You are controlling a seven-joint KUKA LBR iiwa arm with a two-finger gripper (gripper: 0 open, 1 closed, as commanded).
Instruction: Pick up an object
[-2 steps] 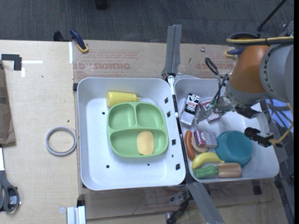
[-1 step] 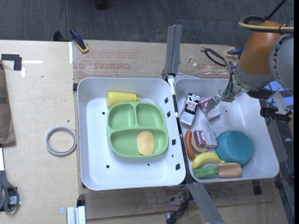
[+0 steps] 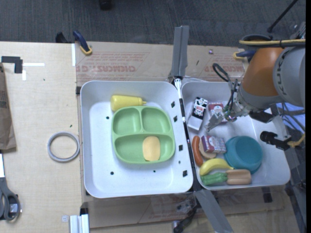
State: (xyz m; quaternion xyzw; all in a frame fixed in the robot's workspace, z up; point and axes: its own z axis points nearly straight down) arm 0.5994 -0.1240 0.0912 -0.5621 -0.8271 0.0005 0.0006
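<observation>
Counter, far left: one grey ring [image 3: 63,146], apart from both bins. Left bin [image 3: 92,169]: one green divided plate [image 3: 141,125], one yellow piece [image 3: 151,148] in its lower compartment, one yellow bottle [image 3: 127,101] just above plate. Right bin [image 3: 272,178]: one cow-print carton [image 3: 199,107], one sausage [image 3: 196,149], one banana [image 3: 215,165], one blue bowl [image 3: 244,153] — crowded pickings, likely targets. Gripper [image 3: 216,117] hovers low above clutter, apparently lining up grab; whether jaws are apart or together, cannot tell.

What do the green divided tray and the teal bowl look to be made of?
Green divided tray: likely moulded plastic, smooth satin finish, soft rounded compartment ridges, uniform colour. Teal bowl: probably plastic too, matte, even colour, no strong glare.
</observation>
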